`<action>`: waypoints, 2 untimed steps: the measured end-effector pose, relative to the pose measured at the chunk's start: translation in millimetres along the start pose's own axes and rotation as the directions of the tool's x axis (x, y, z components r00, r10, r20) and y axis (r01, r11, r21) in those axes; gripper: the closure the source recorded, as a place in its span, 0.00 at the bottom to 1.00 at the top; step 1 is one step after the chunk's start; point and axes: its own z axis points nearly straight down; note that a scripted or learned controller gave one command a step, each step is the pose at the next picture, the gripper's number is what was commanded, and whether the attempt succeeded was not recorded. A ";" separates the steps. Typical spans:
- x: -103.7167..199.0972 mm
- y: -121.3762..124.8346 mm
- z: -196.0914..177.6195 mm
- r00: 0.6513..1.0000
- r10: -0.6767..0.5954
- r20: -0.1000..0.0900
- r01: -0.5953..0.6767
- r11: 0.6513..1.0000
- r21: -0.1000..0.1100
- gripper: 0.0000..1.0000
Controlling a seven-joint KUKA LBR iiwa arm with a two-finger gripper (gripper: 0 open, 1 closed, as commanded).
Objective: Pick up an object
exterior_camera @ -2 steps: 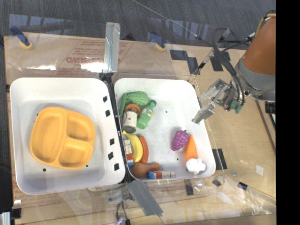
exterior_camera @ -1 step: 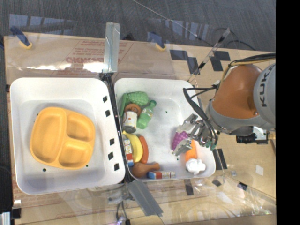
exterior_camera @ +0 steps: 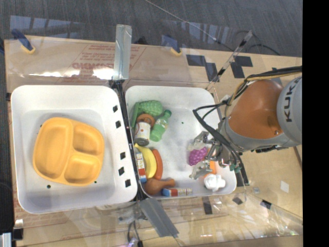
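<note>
Over the right bin's (exterior_camera: 169, 92) near-right corner the gripper (exterior_camera: 209, 161) hangs beside the purple grape bunch (exterior_camera: 197, 156), fingers too cluttered to tell apart or together, so a descent may nudge the grapes aside or snag the white piece (exterior_camera: 214, 181).

Brown bench (exterior_camera: 61, 60) under clear film, two white bins (exterior_camera: 20, 138) (exterior_camera: 180, 94) side by side.

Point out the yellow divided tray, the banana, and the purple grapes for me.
yellow divided tray (exterior_camera: 68, 151), camera view, on the ridge between its compartments.
banana (exterior_camera: 149, 161), camera view, middle of its yellow peel.
purple grapes (exterior_camera: 197, 156), camera view, centre of the cluster.
</note>
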 end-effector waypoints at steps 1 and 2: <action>20.3 53.5 35.1 0.966 0.260 0.003 -0.260 0.966 -0.001 0.00; -30.9 120.0 35.0 0.963 0.271 0.002 -0.271 0.963 -0.002 0.00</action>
